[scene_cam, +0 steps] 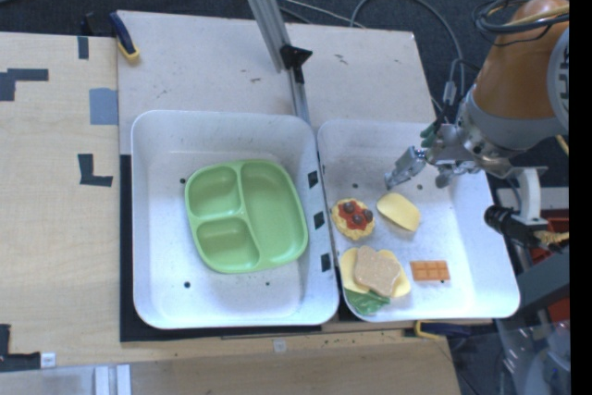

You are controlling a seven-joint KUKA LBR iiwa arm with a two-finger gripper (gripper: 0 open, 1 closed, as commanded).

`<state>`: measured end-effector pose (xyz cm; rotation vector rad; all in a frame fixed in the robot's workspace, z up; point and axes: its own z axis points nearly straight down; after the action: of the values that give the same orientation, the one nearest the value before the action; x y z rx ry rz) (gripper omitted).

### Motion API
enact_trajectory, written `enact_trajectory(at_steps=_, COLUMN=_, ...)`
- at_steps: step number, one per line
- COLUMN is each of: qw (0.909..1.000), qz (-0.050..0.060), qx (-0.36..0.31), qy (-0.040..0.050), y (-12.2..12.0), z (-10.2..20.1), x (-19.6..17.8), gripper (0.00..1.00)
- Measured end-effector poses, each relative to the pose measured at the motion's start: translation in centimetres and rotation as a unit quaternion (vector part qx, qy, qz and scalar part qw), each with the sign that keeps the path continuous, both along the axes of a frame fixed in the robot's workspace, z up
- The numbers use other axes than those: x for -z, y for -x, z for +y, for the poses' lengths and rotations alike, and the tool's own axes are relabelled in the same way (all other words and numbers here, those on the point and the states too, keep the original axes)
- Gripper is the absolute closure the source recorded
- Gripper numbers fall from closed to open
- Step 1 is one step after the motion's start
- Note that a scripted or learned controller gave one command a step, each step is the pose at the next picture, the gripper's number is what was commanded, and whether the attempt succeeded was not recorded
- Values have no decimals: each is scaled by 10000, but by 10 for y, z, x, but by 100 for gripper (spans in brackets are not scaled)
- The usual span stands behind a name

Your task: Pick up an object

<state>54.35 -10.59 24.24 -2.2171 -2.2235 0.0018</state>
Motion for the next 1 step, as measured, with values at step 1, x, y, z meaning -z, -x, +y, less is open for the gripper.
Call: enact_trajectory(at_steps=1, qw=10000, qz=-1, qx=0, qy=0, y=0, z=0, x=0, gripper=0)
